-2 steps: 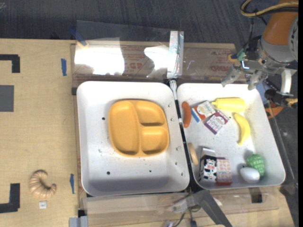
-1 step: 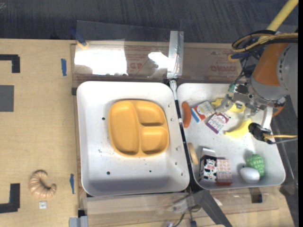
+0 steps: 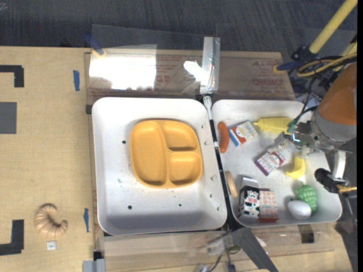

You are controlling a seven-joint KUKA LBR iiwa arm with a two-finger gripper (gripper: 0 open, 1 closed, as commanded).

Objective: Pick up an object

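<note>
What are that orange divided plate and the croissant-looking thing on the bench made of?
The divided plate looks like matte moulded plastic: uniform orange, soft rounded ridges. The croissant seems a plastic or rubber toy, with smooth tan segments; the view leaves that open.

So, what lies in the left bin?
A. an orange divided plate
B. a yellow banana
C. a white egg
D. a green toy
A: the orange divided plate lies alone in the left bin, while the banana, green toy and egg are all in the right bin.
</note>
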